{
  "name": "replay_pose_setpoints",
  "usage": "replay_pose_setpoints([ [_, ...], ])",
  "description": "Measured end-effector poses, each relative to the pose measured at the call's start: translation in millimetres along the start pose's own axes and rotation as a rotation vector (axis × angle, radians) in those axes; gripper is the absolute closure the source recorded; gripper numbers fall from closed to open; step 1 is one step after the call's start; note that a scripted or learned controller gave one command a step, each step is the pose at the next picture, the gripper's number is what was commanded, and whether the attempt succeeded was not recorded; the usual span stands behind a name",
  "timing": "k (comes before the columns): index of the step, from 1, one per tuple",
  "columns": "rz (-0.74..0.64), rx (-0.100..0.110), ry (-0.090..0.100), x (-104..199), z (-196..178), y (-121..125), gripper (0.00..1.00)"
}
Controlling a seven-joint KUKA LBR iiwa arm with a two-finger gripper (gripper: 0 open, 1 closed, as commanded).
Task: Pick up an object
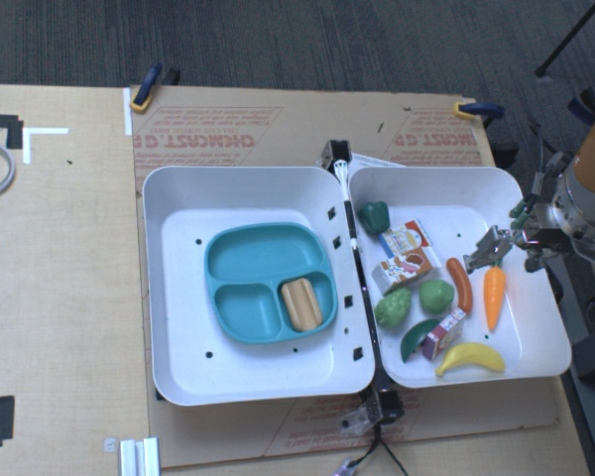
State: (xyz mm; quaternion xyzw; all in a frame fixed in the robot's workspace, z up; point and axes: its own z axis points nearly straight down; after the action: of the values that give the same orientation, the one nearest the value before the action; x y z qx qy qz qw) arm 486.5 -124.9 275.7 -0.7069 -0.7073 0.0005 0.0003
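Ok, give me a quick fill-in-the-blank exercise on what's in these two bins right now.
1. The teal tray lies in the ____ bin.
2. In one compartment of the tray lies a ____.
3. The banana in the right bin is ____ in colour.
4. The gripper hangs just above the top of the orange ____.

Missing words: left; bread roll; yellow; carrot.
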Motion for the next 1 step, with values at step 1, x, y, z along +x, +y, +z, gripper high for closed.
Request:
replay_pose_setpoints([
  [1, 0.004, 0.000, 0.000, -32.0, 119.3, 33.3, 0.00],
])
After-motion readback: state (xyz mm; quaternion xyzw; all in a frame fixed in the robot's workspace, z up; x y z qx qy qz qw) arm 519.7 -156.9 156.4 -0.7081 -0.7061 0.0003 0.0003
